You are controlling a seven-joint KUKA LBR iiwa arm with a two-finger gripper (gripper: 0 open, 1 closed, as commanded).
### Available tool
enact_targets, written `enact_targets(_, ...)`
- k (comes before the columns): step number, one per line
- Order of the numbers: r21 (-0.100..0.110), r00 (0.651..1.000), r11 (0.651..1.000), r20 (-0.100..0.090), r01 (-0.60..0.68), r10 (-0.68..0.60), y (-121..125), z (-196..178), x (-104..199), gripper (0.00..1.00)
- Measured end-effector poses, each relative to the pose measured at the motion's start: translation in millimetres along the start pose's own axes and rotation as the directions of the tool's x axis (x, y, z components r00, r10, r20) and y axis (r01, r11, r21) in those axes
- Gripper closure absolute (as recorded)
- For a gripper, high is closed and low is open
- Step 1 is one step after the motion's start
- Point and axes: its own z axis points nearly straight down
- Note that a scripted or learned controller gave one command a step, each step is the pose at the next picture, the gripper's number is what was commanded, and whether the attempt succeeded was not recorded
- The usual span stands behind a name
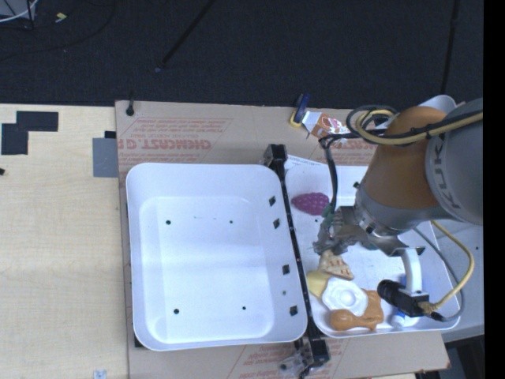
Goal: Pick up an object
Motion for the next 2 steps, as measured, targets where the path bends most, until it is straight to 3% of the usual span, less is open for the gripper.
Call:
enact_targets(1, -0.006, 1.0, 1.0, 0.004, -0.008, 0.008, -14.7, -78.0, -25.0, 1.0)
enact_targets(2, 0.006, 1.0, 1.0, 0.001, -0.002, 0.002, -38.9, -31.1, 20.8, 1.0)
